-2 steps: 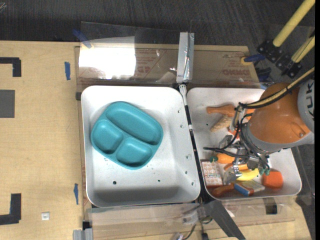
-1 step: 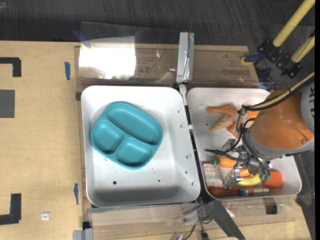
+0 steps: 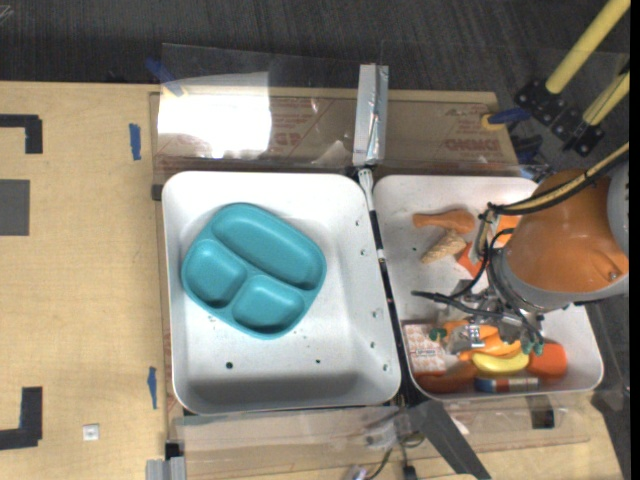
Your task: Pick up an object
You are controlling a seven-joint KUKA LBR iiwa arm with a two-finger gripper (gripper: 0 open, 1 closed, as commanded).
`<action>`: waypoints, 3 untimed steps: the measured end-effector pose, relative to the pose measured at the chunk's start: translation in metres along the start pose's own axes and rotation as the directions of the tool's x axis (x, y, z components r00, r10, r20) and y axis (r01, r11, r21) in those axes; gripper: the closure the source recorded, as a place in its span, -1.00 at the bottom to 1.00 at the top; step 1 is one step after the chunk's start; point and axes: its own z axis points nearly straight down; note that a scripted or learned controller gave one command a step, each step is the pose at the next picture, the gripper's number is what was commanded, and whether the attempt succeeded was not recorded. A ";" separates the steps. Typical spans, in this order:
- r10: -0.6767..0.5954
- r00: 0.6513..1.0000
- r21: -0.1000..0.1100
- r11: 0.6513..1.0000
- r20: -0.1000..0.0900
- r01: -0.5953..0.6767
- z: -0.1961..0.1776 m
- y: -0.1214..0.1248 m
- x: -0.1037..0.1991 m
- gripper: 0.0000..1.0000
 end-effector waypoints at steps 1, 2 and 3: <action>0.008 1.000 -0.004 1.000 -0.022 -0.009 -0.084 0.016 -0.047 1.00; 0.140 0.990 -0.002 0.990 -0.024 -0.140 -0.131 0.077 -0.070 1.00; -0.005 0.999 -0.005 1.000 -0.032 0.005 -0.081 0.087 -0.003 1.00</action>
